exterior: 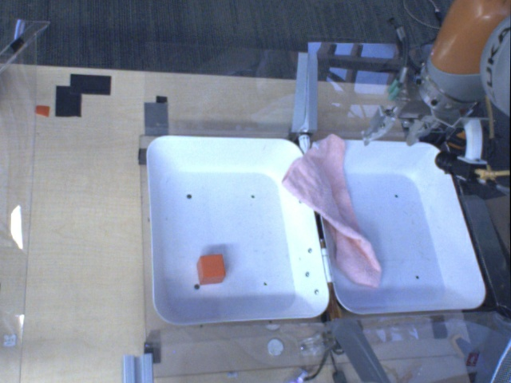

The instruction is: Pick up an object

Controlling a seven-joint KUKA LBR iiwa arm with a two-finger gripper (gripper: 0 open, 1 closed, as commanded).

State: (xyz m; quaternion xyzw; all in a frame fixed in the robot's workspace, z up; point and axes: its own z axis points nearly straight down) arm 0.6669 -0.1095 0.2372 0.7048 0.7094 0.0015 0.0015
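Tool (pixel 393 128) hovered upper right, fingers apart, empty. Pink cloth (pixel 334 211) draped over the divider between white bins; small orange block (pixel 211 269) sat lower left. Best grasp: pinch a raised cloth fold.

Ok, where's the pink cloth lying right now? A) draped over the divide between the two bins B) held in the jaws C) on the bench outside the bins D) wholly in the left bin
A: the pink cloth lies across the seam, its top over the left bin edge and its tail in the right bin.
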